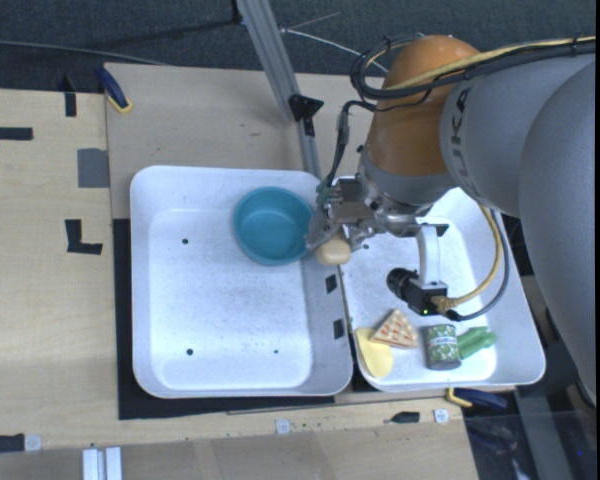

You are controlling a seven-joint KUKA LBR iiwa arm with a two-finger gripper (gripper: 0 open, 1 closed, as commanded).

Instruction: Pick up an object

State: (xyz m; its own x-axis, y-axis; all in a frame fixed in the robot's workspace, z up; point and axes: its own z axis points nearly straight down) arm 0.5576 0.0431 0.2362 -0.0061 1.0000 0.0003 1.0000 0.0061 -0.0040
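My gripper [330, 244] hangs over the raised rim between the two bins, below the orange band of the arm. A small beige rounded object [333, 253] sits between its fingertips, and the fingers are shut on it. It hovers at the left edge of the right bin [480, 228]. Just left of the gripper, a blue bowl [271, 225] stands upright in the back right corner of the left bin [180, 298], close to the fingers but apart from them.
At the front of the right bin lie a triangular orange-tan wedge [396, 329], a yellow piece [375, 357], a small dark green can [441, 347] and a green item [477, 342]. A slanted metal pole [272, 58] rises behind the bins.
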